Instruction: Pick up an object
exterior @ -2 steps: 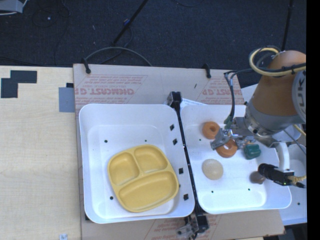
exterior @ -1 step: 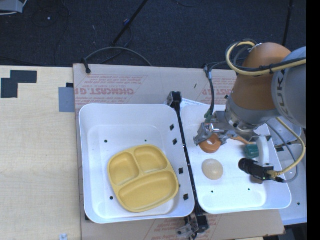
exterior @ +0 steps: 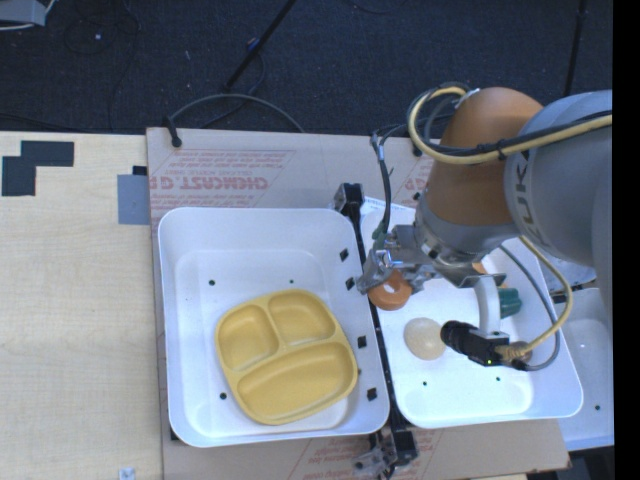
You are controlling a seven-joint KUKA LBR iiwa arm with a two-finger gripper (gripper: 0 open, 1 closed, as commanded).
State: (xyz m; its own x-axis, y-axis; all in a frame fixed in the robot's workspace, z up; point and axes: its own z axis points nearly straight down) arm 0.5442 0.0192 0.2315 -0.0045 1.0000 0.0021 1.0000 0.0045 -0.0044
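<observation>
Orange round object (exterior: pixel 389 292) sits in right bin (exterior: pixel 470 408) by the divider, end effector (exterior: pixel 392 266) directly above it for a grab; grip state unreadable. Yellow tray (exterior: pixel 287 354) fills left bin (exterior: pixel 190 268).

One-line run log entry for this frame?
arm: over right bin | gripper: above orange object near divider | cream ball: loose in right bin | yellow tray: left bin | grasp: unconfirmed
</observation>
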